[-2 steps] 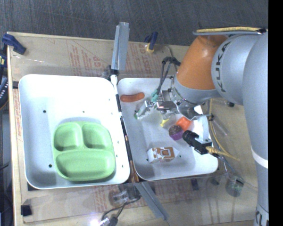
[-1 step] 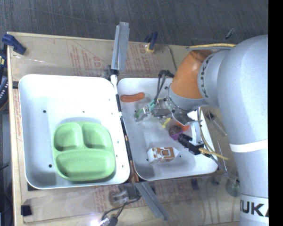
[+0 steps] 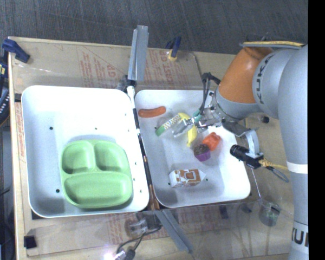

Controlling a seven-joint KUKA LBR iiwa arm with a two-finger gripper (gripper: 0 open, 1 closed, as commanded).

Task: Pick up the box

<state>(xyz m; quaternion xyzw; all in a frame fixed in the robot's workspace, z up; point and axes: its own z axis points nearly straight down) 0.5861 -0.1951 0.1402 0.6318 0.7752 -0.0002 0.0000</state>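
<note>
- Right now I see my gripper (image 3: 201,119) low over the upper middle of the right bin (image 3: 235,191), reaching in from the arm's side, in among a cluster of small items.
- Whether its fingers are open or closed I cannot tell; the wrist and clutter mask them, and I see nothing clearly held between them.
- My target, the box (image 3: 186,177), lies on its side near the front of that same bin, well apart from the gripper and from the cluster. I judge that isolation makes it an easy target.
- The cluster beside the gripper holds a green packet (image 3: 168,125), a yellow banana-like piece (image 3: 191,135) and an orange and purple toy (image 3: 206,144); a sausage (image 3: 151,112) lies near the back wall.
- I judge the gripper is over the wrong spot: it needs to travel toward the bin's front before descending.
- The left bin (image 3: 43,107) carries a green divided tray (image 3: 96,173), which plays no part in my task.
</note>
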